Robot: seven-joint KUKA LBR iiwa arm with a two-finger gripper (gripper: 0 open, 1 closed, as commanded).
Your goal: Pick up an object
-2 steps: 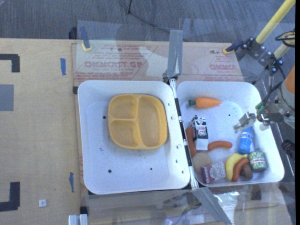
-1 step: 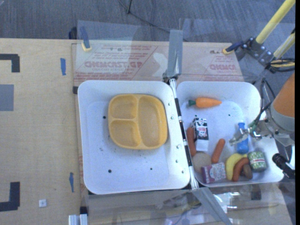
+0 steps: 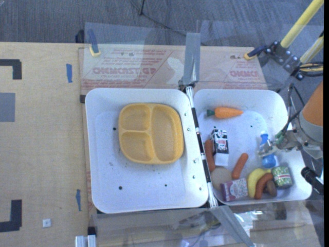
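Camera view from above showed a small blue bottle (image 3: 267,155) in the right bin (image 3: 247,98), close to that bin's right wall; it had a blue body, a paler upper part and a blue cap, and it looked like smooth plastic. The gripper (image 3: 274,145) sat right at the bottle's upper end, touching or nearly touching it, and whether it was released or clenched could not be told at that size. Behind it the arm's orange band (image 3: 312,109) entered from the right.

Just below the bottle stood a short green can (image 3: 282,176) with a printed label. Beside it lay a curved yellow banana (image 3: 254,180) and a dark reddish sausage (image 3: 263,186), touching each other. A flat red packet (image 3: 235,189) rested at the bin's near edge, with a pale round disc (image 3: 221,175) just above it. A small orange carrot piece (image 3: 239,165) lay tilted between the disc and the bottle. A black-and-white carton (image 3: 220,141) lay near the bin's middle, and a long reddish sausage (image 3: 209,156) ran along the left wall. A tapered orange carrot (image 3: 226,112) with a green tip lay near the far wall.

The left bin (image 3: 97,153), matte white with rounded corners, held a yellow plate (image 3: 151,133) split into three compartments. Both bins sat on brown printed cardboard (image 3: 133,69) on the wooden bench (image 3: 36,138)
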